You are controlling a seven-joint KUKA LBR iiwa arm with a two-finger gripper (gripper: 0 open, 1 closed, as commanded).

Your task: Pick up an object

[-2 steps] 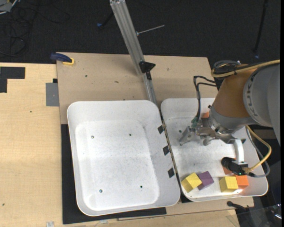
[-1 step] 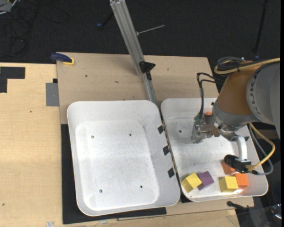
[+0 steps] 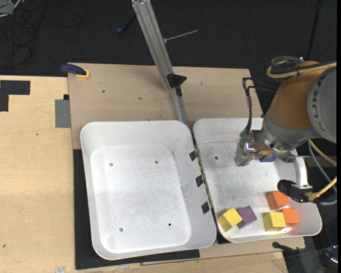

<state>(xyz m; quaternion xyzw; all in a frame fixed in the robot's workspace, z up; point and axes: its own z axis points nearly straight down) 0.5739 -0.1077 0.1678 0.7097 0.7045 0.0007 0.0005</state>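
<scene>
Small blocks lie below the claw (image 3: 245,152) along the right bin's (image 3: 227,135) near edge: a yellow block (image 3: 230,218) touching a purple block (image 3: 247,214), both turned cornerwise, then a yellow cube (image 3: 274,220) beside two orange cubes (image 3: 277,199), too compact to show a long axis. The claw hangs above bare bin floor, well apart from them; whether it is apart or together, I cannot tell.

white bins (image 3: 136,135), yellow, purple, orange blocks (image 3: 247,215)

matt white plastic bins (image 3: 136,135) speckled with scuffs sit on a smooth pale wood bench (image 3: 125,95).
</scene>
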